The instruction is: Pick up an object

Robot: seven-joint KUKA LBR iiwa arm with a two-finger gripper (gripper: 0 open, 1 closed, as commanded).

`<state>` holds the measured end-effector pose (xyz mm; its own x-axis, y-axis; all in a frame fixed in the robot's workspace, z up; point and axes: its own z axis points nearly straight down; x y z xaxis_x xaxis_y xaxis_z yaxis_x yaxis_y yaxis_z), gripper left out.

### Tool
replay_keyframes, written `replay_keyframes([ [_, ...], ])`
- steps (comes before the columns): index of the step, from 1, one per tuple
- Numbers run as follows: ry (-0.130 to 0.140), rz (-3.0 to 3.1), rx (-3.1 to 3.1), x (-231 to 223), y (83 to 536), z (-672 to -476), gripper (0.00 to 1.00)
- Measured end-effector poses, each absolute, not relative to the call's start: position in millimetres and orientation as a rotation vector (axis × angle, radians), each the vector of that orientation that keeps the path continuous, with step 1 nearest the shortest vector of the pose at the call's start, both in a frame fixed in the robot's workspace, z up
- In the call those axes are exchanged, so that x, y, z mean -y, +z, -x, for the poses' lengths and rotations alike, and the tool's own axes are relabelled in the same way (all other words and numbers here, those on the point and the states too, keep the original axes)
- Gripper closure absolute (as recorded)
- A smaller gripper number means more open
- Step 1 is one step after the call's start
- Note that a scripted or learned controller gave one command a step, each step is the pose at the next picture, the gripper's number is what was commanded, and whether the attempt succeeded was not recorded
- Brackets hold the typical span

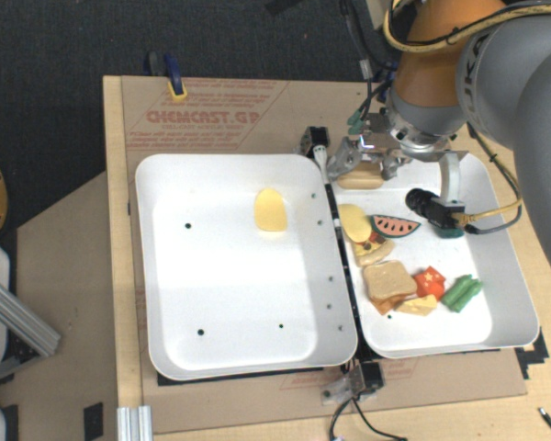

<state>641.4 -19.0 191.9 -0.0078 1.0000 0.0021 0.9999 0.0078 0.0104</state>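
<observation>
The grey arm with its orange band reaches in over the far end of the right-hand shallow white bin (pixel 510 292), and its two-finger gripper (pixel 365 159) hangs low at that bin's far-left corner, just beside the divider between the two bins. A pale tan, flat block-like piece (pixel 364 180) lies directly beneath the gripper; whether the fingers are closed on it, or how far apart they stand, cannot be told from this angle (the wrist housing and cables mask the tips). The other candidates in the same bin lie nearer the camera: a pale yellow rounded toy piece (pixel 353 220), a red watermelon slice with green rind (pixel 396 225), a tan toy bread slice (pixel 389 283), a small red piece (pixel 430 281) and a green pod-shaped piece (pixel 461 292). A single yellow rounded toy (pixel 270 209) lies apart in the left-hand white bin (pixel 165 274). For a sound grasp here, the fingers should straddle the tan piece across its narrow width, clear of the bin wall, and close fully before any lift; the lift should be straight up, since the corner leaves little side room.
</observation>
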Motion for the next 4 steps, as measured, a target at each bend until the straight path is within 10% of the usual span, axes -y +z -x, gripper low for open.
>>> replay_keyframes([
  [4, -0.006, -2.222, -2.228, -3.9, 182.5, -638.8, 1.0],
])
